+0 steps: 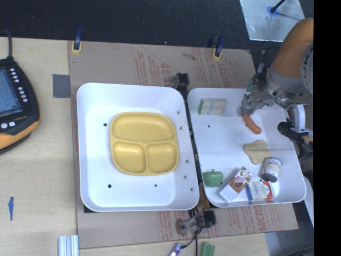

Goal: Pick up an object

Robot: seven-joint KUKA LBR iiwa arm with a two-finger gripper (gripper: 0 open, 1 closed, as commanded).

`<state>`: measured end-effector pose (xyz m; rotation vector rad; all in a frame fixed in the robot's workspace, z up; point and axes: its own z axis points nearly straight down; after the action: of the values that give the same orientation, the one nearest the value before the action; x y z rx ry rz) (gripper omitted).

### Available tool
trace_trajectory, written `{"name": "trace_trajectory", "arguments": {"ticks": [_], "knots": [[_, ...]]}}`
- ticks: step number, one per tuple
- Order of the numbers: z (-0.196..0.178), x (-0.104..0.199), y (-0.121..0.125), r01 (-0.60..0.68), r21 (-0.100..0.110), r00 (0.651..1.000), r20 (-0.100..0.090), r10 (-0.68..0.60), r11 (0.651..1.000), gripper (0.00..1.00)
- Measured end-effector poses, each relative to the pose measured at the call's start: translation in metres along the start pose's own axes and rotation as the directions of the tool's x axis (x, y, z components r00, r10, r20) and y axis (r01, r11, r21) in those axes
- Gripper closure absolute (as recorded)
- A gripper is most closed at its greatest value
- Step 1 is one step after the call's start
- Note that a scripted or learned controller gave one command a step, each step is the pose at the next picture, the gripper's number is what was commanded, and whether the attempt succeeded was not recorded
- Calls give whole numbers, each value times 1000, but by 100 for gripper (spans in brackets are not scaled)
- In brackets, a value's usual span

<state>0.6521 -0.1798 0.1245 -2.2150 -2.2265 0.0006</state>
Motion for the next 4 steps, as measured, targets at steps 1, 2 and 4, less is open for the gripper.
{"name": "trace_trajectory", "arguments": {"ticks": [1,2,4], "knots": [[-41,81,-52,1,2,1000,1,-1,1000,100],[-113,49,-142,-3,2,1000,0,3,1000,100],[11,26,-93,0,5,1000,1,0,1000,0]]}}
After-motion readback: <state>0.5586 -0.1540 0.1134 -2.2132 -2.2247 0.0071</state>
